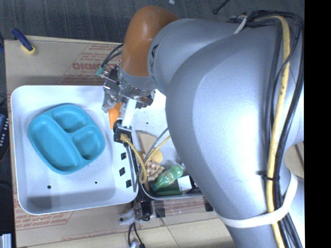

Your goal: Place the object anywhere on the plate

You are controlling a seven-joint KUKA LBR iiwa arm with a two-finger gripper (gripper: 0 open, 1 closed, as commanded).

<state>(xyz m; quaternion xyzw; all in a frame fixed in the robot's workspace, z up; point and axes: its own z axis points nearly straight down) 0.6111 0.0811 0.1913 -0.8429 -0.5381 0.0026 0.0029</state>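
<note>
- Lighting is fairly bright and even over the white bin (pixel 67 200), with no hard-edged shadows.
- A soft grey shadow lies along the bin's near-left corner, and another under the blue plate (pixel 66 137).
- The big grey arm (pixel 227 112) shows broad, mild sheen on its curved shell, brightest near its upper-right side.
- The orange band (pixel 142 35) glows with a soft highlight.
- The dark floor past the bench's far edge is dim and grainy.
- Detail is soft throughout; small items near the bench's near edge look blurred.

I see the blue three-compartment plate (pixel 66 137) lying flat in the left bin. A small orange object (pixel 113 115) shows just beside its right edge, partly hidden under the wrist.
</note>
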